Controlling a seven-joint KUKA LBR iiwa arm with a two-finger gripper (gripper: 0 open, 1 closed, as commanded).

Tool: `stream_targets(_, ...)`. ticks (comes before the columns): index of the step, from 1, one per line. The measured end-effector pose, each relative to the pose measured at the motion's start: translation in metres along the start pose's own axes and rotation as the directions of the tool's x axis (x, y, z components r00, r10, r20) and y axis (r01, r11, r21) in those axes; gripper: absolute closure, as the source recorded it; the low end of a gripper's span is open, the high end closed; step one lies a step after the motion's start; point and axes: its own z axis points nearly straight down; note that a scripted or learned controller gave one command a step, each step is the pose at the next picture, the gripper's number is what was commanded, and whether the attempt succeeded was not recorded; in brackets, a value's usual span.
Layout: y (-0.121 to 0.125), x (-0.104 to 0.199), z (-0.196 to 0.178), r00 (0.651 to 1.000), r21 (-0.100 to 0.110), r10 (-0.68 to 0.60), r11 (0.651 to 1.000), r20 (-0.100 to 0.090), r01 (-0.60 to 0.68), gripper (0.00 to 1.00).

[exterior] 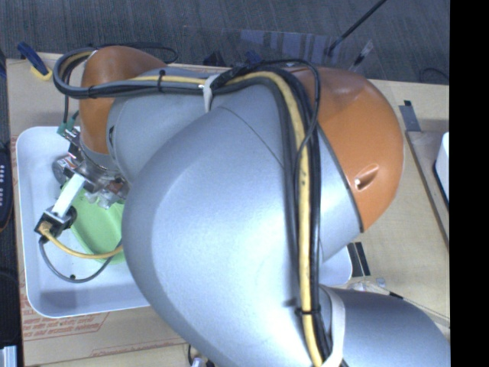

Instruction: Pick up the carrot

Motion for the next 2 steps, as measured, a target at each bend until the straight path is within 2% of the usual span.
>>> stream_targets(1, 0.035, -0.043, 0.036, 0.909, -0.007, -0.414, 0.91, -0.037, 0.414, 1.0)
stream_targets(2, 0.013, -0.077, -0.065, 0.768, -0.02, -0.641, 0.767, -0.007, 0.641, 1.0)
